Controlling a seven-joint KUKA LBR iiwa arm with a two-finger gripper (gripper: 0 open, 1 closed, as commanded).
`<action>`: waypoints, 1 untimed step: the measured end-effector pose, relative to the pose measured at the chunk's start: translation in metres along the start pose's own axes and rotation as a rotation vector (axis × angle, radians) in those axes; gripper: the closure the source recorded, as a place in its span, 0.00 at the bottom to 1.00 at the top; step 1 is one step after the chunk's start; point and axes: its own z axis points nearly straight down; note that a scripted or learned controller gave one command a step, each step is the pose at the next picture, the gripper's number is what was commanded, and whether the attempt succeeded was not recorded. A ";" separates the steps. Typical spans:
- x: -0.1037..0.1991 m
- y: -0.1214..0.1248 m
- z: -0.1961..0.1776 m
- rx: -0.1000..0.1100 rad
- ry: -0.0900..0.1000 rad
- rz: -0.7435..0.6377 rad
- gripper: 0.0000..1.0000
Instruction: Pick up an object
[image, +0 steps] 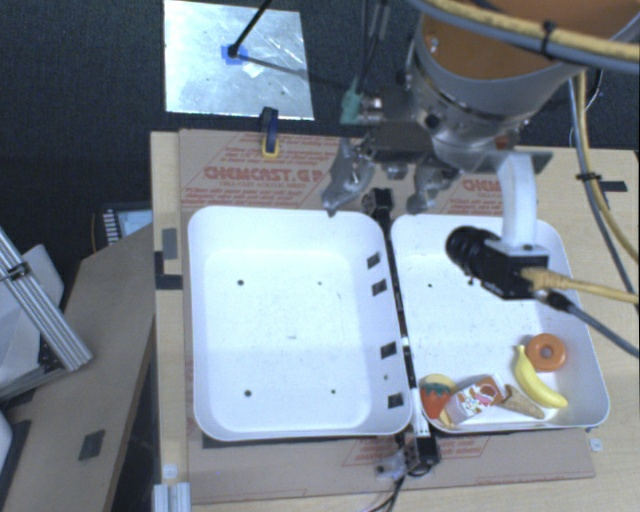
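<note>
My gripper (385, 192) hangs over the back edge of the bench, above the seam between the two bins. Its two fingers stand spread apart, open, with nothing between them. The objects lie far from it, in the front corner of the right bin (440, 330): a yellow banana (536, 379), an orange ring-shaped toy (546, 351) just behind it, a red-and-orange round piece (437, 395), a white and red packet (476, 398) and a small brown cone (521, 404).
The left bin (290, 320) is a plain white tray. A black cylinder on a white post (488, 262) juts over the right bin's back half, with a yellow cable leading off to the right. Cardboard and a yellow clamp (270, 135) lie behind the bins.
</note>
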 end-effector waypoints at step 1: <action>0.052 0.002 0.001 -0.001 0.001 0.000 0.00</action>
